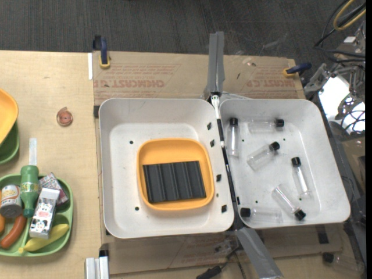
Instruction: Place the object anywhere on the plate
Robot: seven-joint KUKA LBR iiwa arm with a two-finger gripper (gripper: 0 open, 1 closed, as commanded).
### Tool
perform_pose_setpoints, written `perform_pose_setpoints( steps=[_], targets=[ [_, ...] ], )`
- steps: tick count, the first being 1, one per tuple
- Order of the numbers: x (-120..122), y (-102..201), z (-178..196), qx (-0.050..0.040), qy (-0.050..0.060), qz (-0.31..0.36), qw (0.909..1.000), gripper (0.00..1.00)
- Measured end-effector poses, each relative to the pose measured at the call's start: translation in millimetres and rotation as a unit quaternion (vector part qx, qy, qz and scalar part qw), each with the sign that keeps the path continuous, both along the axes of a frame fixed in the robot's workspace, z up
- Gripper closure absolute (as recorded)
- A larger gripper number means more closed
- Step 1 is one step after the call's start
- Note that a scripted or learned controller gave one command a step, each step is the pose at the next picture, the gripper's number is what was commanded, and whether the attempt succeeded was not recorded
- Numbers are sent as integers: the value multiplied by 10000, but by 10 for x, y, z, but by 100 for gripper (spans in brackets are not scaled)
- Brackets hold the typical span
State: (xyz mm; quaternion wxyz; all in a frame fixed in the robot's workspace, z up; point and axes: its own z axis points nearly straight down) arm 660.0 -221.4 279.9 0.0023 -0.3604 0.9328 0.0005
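Observation:
An orange square plate (174, 146) lies in the middle of the left white bin (116, 156). A black ridged slab (174, 181) covers most of the plate's floor. In the right white bin (325, 150) lie several clear vials with black caps. One vial (233, 138) rests along the bin's left wall, another (263, 154) lies slanted in the middle, and a third (299, 177) is near the right wall. More vials lie along the front (288, 203) and back (264, 122).
A green tray of toy food and bottles (35, 217) and an orange bowl (6, 118) sit at the far left of the bench. A small pink item (64, 117) lies near them. Clamps (103, 54) hold cardboard behind the bins. Cables (349, 16) crowd the right back corner.

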Motion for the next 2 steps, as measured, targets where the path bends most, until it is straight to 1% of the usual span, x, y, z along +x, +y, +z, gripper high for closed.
perform_pose_setpoints(
  steps=[1, 2],
  targets=[
    [1, 2, -36, -4, -7, 1546, 9880, 0],
    [1, 3, 228, -8, -16, 3052, 9523, 0]
  ],
)
